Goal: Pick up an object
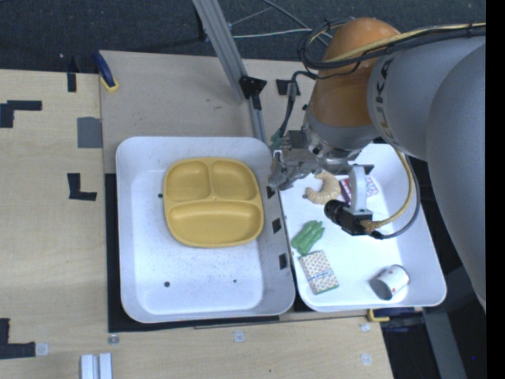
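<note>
My gripper (284, 172) hangs low over the upper left corner of the right bin (410, 247), close to the wall between the two bins. Just to its right lies a tan, knobbly object (322, 188), touching or nearly touching the gripper body. A green object (308, 236) lies below it, and a patterned flat packet (319, 272) sits further toward the front. A small grey and white cup (390, 281) lies on its side at the front right. A red and white packet (362, 186) is partly hidden under the wrist. I see nothing held.
The left bin (142, 275) holds a yellow divided plate (213, 202) in its upper half. A black connector with a yellow cable (353, 216) hangs from the arm over the right bin. A metal pole (225, 42) slants up behind the bins.
</note>
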{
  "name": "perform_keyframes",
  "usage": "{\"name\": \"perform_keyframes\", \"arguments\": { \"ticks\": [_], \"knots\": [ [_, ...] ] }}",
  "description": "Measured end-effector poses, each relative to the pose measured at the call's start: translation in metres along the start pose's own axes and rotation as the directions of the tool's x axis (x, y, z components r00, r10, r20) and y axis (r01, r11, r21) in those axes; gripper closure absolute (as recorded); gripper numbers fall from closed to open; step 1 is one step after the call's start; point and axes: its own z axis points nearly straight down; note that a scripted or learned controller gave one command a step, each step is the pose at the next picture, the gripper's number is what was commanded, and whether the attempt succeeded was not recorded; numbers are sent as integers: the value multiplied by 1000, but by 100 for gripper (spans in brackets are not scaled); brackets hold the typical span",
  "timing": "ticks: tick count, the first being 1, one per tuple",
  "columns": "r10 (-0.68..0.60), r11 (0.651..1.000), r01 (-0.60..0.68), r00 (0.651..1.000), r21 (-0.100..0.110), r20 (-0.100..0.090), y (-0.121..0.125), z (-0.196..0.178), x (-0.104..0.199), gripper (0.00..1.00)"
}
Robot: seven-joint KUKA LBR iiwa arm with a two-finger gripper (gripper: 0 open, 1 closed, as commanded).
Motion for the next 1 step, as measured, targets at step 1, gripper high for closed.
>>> {"name": "perform_keyframes", "arguments": {
  "ticks": [1],
  "knots": [
    [1,1000,-1,1000,2,1,-4,12,53,100]
  ]
}}
